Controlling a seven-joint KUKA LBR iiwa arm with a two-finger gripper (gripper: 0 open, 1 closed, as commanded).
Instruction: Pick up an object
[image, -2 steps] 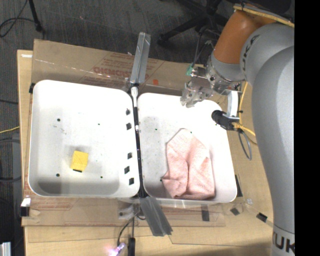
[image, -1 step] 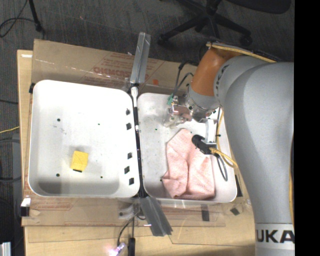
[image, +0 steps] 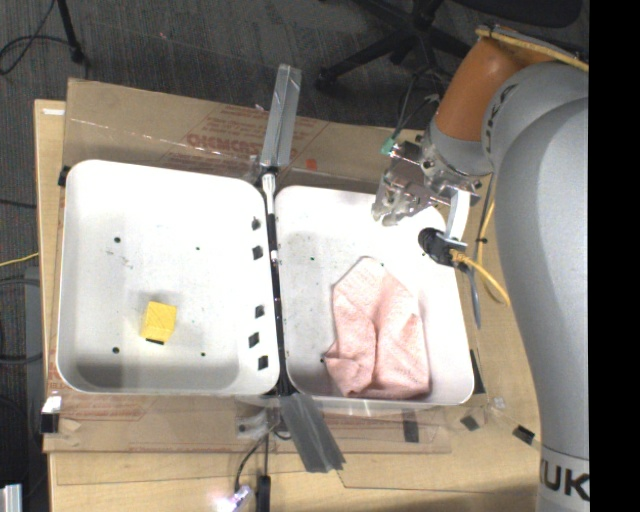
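A crumpled pink cloth (image: 378, 331) lies in the right bin (image: 310, 215), toward its front. A small yellow block (image: 158, 322) sits in the left bin (image: 150, 195), near its front left. My gripper (image: 397, 211) hangs over the back right corner of the right bin, above and behind the cloth, with its fingers pointing down. Nothing shows between the fingers, and the gap between them is too small to read.
A grey divider bar (image: 278, 120) runs between the two bins. The bins rest on a cardboard sheet (image: 180, 120) on the wooden bench. A black cable fitting (image: 436, 243) and a yellow cable hang by the right bin's right wall.
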